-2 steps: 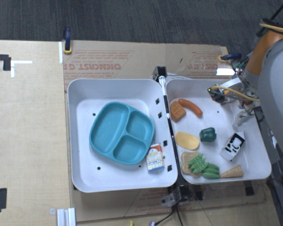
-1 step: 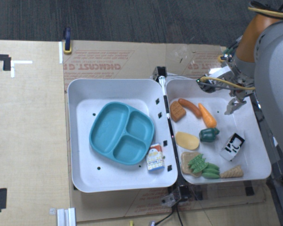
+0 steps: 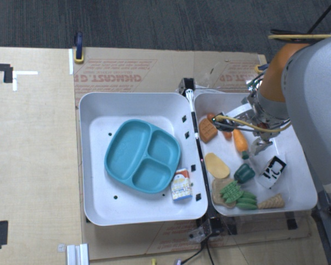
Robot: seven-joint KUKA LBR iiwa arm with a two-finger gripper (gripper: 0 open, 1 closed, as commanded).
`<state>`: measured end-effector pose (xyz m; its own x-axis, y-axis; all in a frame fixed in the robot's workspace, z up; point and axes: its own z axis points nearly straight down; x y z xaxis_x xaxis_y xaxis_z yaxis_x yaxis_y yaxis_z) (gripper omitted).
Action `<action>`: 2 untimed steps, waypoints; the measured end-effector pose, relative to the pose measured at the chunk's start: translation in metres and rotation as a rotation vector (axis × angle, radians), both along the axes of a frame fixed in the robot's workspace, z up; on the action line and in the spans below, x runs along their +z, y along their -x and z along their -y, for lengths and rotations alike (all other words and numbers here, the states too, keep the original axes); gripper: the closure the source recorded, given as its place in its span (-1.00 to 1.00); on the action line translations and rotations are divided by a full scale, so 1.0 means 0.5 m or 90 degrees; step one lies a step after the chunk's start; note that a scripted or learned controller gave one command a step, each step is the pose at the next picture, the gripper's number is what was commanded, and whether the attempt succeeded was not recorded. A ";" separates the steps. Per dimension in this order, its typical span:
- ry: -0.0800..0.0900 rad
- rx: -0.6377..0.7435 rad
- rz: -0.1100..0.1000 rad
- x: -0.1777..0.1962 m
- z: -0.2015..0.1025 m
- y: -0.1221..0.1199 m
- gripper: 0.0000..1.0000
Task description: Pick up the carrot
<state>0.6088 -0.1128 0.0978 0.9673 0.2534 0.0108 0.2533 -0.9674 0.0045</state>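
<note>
The carrot (image 3: 240, 141), small and orange, lies in the upper middle of the right bin (image 3: 298, 197). It points toward the bin's near side. My gripper (image 3: 260, 144) hangs over the same bin just to the right of the carrot, at about its height. The grey arm with its orange band (image 3: 276, 76) covers the bin's far right part. Nothing shows between the gripper and the carrot that tells of a hold.
Around the carrot lie a brown waffle-like piece (image 3: 208, 130), a pale yellow slice (image 3: 216, 165), a dark green pepper (image 3: 244, 173), leafy greens (image 3: 231, 192), a cone (image 3: 271, 202) and a black-and-white block (image 3: 273, 168). The left bin (image 3: 94, 203) holds a blue divided plate (image 3: 143, 156) and a small carton (image 3: 181, 185).
</note>
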 end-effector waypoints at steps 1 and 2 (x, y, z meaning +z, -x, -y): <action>-0.001 -0.006 -0.001 0.021 0.005 0.000 1.00; -0.001 -0.006 -0.002 0.021 0.005 0.000 -1.00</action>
